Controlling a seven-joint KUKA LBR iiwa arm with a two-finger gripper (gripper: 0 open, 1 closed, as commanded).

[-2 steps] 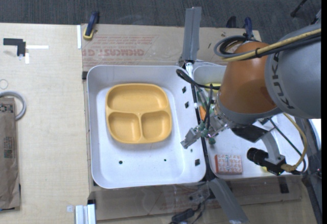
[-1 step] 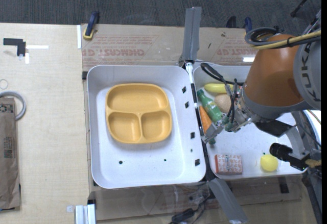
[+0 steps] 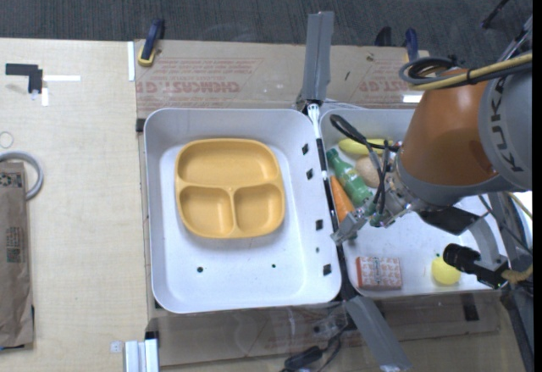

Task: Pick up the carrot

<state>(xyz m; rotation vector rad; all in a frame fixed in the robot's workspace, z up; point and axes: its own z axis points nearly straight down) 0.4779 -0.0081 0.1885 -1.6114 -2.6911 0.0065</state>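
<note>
The claw hangs low in the right bin, at the carrot's near end; its grip can't be told.

2 bins, 1 tray, 1 carrot

The carrot is orange and slender, lying lengthwise from about eleven o'clock to five o'clock, at the nine o'clock edge of the right bin, partly covered.
</note>
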